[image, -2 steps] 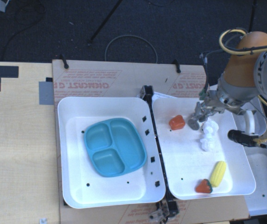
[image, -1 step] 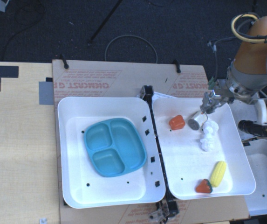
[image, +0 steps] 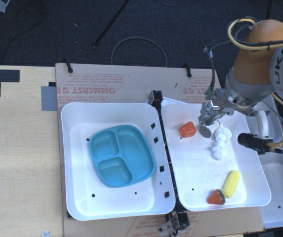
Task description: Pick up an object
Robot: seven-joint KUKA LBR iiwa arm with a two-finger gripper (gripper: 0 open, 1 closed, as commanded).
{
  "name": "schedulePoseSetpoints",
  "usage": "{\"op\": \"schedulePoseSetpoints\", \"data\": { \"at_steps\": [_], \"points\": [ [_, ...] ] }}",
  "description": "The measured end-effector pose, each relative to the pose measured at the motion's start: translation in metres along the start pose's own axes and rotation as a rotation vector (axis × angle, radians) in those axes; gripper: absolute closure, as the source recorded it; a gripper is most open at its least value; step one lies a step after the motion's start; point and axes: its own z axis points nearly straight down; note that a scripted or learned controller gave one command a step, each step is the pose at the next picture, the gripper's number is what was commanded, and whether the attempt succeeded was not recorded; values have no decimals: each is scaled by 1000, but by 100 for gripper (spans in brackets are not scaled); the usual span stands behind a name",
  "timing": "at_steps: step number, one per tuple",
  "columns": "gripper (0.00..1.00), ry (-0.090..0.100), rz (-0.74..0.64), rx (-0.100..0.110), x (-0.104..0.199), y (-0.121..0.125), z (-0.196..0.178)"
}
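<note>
Near edge, R bin (image: 260, 201): strawberry (image: 216, 197) and corn cob (image: 231, 183) side by side, touching or nearly so, toward near-right corner. Both well apart from gripper.
Mid, R bin: white lumpy item (image: 221, 144) right of centre, just beside gripper's lower end. Identity unclear; pale on pale, outline hard to read.
Far part, R bin: orange-red object (image: 187, 130) near divider side, just left of gripper.
L bin (image: 74, 181): blue tray (image: 122, 154), three compartments, lying flat at centre. Nothing seen in compartments.
Gripper (image: 207, 125): low over far part of R bin, between orange-red object and white item. Nothing visible between fingers. Open vs closed: cannot tell, metalwork too cluttered.
Arm (image: 257, 58): enters over far-right corner of R bin, orange band uppermost.
Step in hand (judged): approach/descent for a grasp; no object secured as yet.
Likely target (judged): orange-red object or white item, both adjacent; cannot say which.
Next move needs (judged): centre fingers over one item, not the gap between the two; close; lift straight up; confirm item rises w/ gripper.
Risk (judged): closing on bare bin floor between items, or nudging orange-red object toward divider.
Progress: early; all items resting on bin floors.
</note>
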Motion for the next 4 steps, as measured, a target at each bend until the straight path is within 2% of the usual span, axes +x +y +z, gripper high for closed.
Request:
{"op": "schedulePoseSetpoints", "data": {
  "at_steps": [2, 4],
  "points": [
    [100, 0, 0, 2, 96, -23, -5],
    [100, -2, 1, 4, 189, -54, 25]
  ]
}}
